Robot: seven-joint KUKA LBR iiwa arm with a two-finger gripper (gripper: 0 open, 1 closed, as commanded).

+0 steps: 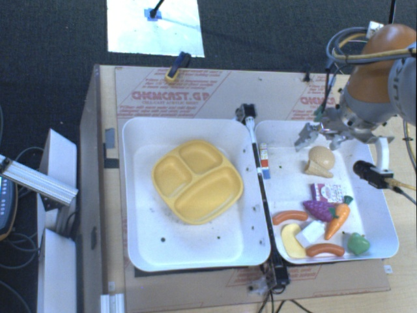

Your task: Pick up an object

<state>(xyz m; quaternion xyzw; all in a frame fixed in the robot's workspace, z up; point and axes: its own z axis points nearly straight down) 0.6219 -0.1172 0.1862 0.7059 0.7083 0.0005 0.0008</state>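
Hovering over the far end of the right bin (391,237), the gripper (320,134) is seen with fingers spread and nothing between them; the beige ice-cream toy (320,161) lies just below it toward the camera, seemingly apart; the purple grapes (318,208), carrot (337,220) and sausage (289,216) are crowded nearer the front, out of the way; the yellow tray (197,181) is left in the other bin.

Bench (195,87) with printed brown sheet, two white bins side by side: left bin (140,240), right bin (384,230).

Two white bins (150,253), one yellow tray (197,181), two sausages (289,217).
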